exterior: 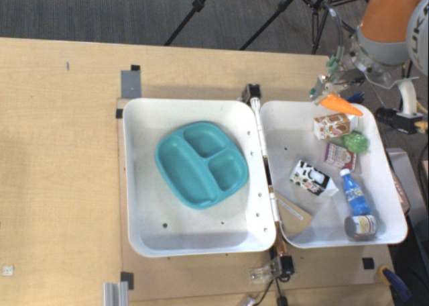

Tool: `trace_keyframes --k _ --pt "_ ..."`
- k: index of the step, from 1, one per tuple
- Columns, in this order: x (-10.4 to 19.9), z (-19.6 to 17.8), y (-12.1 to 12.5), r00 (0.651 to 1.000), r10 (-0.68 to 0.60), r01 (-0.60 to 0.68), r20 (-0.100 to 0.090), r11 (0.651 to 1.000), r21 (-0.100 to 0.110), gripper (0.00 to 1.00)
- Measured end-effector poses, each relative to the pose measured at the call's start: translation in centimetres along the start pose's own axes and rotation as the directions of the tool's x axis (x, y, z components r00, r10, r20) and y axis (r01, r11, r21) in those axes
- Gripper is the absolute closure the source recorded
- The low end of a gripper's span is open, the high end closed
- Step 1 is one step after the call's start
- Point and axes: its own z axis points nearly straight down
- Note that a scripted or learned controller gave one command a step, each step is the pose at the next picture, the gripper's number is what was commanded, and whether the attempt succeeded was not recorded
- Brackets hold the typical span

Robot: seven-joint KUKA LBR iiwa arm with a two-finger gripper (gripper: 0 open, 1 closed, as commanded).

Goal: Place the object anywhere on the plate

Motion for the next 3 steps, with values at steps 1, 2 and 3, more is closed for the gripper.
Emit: trace_keyframes --k 1,2,3 --pt "8.4 6.7 0.3 0.977 -0.215 0.215 -0.005 0.977 0.003 1.00" --pt "15.3 6.7 -2.6 0.985 -0.170 0.170 -0.005 0.985 0.003 1.00" --pt "21.3 6.7 -4.1 0.986 -0.167 0.167 -0.006 0.986 0.003 1.00"
